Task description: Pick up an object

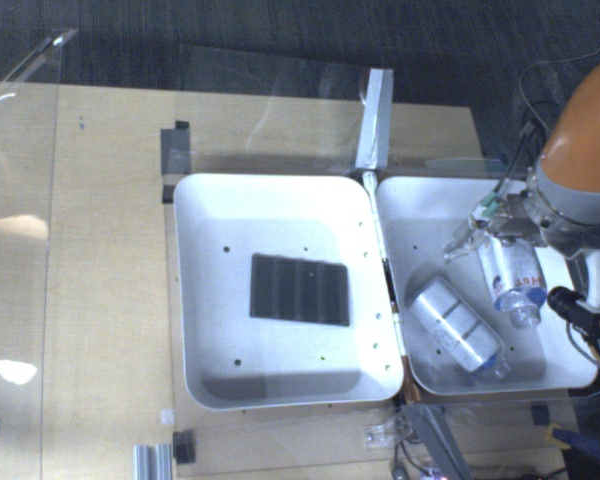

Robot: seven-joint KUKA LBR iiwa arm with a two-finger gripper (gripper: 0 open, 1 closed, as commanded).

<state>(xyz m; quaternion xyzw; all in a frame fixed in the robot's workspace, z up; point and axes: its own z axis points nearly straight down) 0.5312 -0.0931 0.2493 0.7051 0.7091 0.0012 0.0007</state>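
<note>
In the right bin (420, 203) lie a clear plastic bottle (512, 286) with a blue label and, to its left, a grey cylindrical bottle (454, 325) on its side, angled toward the front. My gripper (492, 226) hangs over the back of this bin, just above the top end of the clear bottle, below the orange band (585, 133) of the arm. Nothing can be seen held in it. A flat black ridged pad (300, 290) rests in the middle of the left bin (205, 268).
A metal post (375, 118) stands behind the seam between the bins. Black cables (580, 318) trail over the right bin's right rim. Wooden bench (80, 268) spreads out to the left.
</note>
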